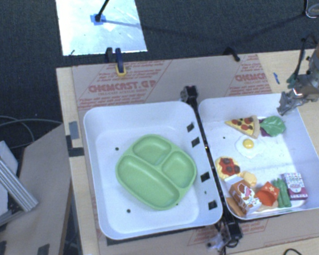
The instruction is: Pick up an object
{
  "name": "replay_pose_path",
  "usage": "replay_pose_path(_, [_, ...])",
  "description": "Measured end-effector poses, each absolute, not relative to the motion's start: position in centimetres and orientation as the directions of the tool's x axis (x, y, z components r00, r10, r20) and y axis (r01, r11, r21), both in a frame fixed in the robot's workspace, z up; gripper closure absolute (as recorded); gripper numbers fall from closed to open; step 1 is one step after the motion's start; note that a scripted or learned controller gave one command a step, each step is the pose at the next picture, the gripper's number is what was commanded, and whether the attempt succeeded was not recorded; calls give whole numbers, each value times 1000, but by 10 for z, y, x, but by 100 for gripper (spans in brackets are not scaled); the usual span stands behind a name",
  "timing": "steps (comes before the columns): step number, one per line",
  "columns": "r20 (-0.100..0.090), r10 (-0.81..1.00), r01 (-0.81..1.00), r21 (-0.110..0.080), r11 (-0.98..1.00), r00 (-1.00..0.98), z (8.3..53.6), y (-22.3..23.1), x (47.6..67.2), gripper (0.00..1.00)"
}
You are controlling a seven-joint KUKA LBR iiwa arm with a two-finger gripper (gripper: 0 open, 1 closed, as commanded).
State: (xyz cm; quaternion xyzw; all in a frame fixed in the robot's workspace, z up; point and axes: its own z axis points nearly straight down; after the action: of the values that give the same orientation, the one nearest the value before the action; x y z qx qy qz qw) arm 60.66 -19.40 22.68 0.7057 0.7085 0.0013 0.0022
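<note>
- Crowded along the near edge of the right bin (318, 160) lie a red carton (243, 196), a red-orange piece (267, 194), a green piece (282, 192) and a small pink-and-white box (295, 186). They touch or nearly touch, so I judge this a poor place to close on just one.
- Near that bin's left wall sits a round toy pizza (228, 166) with a pale yellow lump (249, 178) just beside it; both look low and flat.
- Toward the middle, a fried egg (247, 144) lies alone. It is flat against the floor and probably hard to get under.
- Close to the far edge, a pizza slice (243, 124) lies just beside a green leaf (272, 125) with a purple patch at its near side.
- My jaws hang over the far right corner of the right bin, above its rim and near the leaf. I cannot tell whether they are parted or closed, and nothing is visibly held.
- The leaf is my nearest candidate. I would shift toward the bin's centre to clear the rim, centre over the leaf, turn so I close across its narrow width, and descend straight.
- Keeping off the pizza slice matters, since a nudge could drag both.
- Across the divider, the left bin (103, 159) holds a green divided plate (156, 171), well apart from me and too wide to suit.
</note>
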Motion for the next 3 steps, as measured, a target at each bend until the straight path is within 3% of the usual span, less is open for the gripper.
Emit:
replay_pose_path(2, [2,1000,1000,0,9,-9,212,-91,597,100])
replay_pose_path(3, [2,1000,1000,-1,9,-9,210,-45,581,100])
